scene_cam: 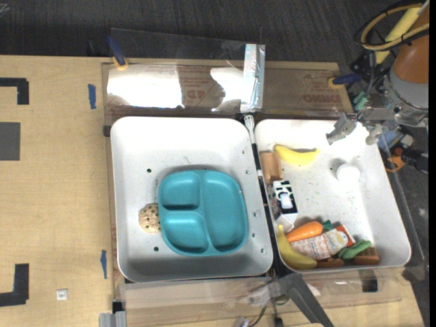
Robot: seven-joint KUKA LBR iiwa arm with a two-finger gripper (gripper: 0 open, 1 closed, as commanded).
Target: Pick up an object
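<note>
My gripper [354, 135] hangs over the far right part of the right bin [392, 203], open, with nothing between its fingers. Just below it a small white object [348, 173] lies on the bin floor. A yellow banana [296, 155] lies to the gripper's left, beside a brown piece [270, 165]. At the bin's near end an orange carrot [304, 230], a second banana [291, 253], a printed packet [328, 242] and a green item [355, 249] are heaped together. A black and white item [283, 197] rests by the bin's left wall.
The left bin [129, 155] holds a teal divided plate [202, 211] and a cookie [149, 217] at its left. A clear plastic sheet [184, 80] stands behind the bins. Cables [385, 26] loop near the arm at the upper right.
</note>
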